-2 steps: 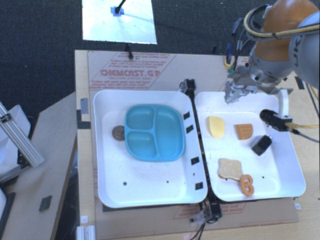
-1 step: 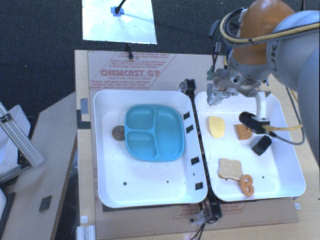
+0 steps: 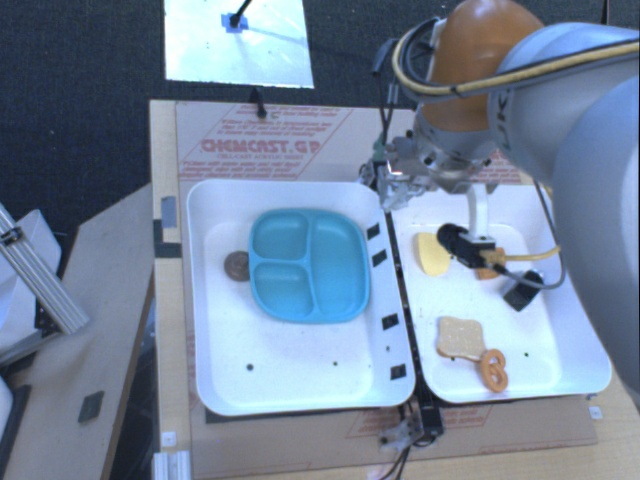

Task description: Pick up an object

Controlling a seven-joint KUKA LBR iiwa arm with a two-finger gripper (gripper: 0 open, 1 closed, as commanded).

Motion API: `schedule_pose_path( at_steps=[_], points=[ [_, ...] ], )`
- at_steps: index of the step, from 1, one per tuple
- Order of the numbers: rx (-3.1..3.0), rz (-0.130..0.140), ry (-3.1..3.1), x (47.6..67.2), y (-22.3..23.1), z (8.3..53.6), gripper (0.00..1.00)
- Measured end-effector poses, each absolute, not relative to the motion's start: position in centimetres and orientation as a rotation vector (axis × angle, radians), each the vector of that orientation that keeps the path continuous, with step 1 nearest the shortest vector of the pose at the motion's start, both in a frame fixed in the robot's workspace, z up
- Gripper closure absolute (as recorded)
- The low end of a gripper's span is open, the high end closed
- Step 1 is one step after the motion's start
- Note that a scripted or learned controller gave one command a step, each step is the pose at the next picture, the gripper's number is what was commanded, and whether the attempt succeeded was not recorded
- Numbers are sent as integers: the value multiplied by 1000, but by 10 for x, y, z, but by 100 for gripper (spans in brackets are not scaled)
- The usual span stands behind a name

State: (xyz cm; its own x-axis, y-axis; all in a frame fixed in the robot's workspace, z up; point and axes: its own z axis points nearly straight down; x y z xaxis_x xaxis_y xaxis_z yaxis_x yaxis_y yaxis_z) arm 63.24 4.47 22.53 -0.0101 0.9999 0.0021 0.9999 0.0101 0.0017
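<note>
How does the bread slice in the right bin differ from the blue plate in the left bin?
The bread slice is tan, and looks far smaller than the blue plate. The plate is divided into compartments; the bread slice is one plain piece. A pretzel lies beside the bread slice, a brown disc beside the plate. Both lie flat.

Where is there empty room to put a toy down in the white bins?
Left white bin: bare floor in front of the blue divided plate. Right white bin: a patch right of the toast slice and pretzel. Crowded near the yellow chip under the tool.
</note>
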Motion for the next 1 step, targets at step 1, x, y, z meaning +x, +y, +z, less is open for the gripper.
schedule_pose_path(
  at_steps=[1],
  points=[
    [-2210, -2, -2232, 625, 99, 216, 100]
  ],
)
